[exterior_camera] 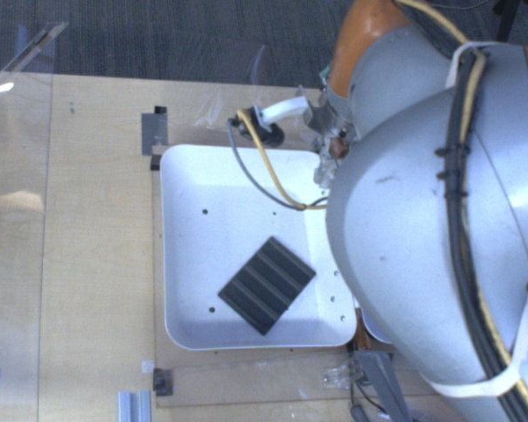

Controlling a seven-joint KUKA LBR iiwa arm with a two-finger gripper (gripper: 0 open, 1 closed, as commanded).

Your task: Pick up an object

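Note:
A black ribbed rectangular pad lies flat and turned diagonally in the left white bin, toward its front right corner. The big grey arm with its orange band covers the right side of the view. My gripper sits at the bin's far right corner, largely hidden by the wrist hardware, well apart from the pad. Nothing is seen between its fingers.
A yellow and black cable loops over the far right part of the left bin. A black bracket stands at the bin's far left corner. The wooden bench stretches out to the left. The arm hides the right bin.

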